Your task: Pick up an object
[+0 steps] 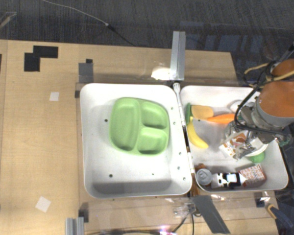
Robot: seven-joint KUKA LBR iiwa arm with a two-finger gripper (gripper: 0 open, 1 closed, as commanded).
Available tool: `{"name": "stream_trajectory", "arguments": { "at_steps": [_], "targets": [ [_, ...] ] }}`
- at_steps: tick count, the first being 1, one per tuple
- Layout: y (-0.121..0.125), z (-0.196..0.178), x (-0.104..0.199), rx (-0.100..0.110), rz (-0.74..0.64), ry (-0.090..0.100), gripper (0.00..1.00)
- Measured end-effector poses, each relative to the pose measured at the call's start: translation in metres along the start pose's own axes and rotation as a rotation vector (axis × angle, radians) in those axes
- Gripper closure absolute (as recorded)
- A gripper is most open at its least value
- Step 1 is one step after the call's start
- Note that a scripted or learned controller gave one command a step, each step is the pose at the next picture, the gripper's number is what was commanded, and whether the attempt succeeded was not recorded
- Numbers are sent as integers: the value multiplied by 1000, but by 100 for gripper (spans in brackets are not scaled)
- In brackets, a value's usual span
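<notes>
The arm is hanging over the right bin [283, 173] because the loose objects are lying there, its pincer [241, 143] sitting low on a crinkled packet [233, 146] beside the banana [196, 136] and carrot [219, 118], though I cannot tell its state.

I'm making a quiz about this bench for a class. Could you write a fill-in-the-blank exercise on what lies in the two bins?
1. The divided tray in the left bin is coloured ____.
2. The banana lies in the ____ bin.
3. The carrot is coloured ____.
4. The arm's hand hangs over the ____ bin.

Missing words: green; right; orange; right
</notes>
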State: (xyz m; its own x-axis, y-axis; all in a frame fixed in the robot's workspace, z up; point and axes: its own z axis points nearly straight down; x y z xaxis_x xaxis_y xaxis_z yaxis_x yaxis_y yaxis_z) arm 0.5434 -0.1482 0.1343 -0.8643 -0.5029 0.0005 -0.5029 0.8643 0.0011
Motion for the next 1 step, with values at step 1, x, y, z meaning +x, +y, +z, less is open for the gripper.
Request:
{"name": "stream_trajectory", "arguments": {
  "at_steps": [1],
  "targets": [
    [1,-3,-4,4,-6,-6,0]
  ]
}}
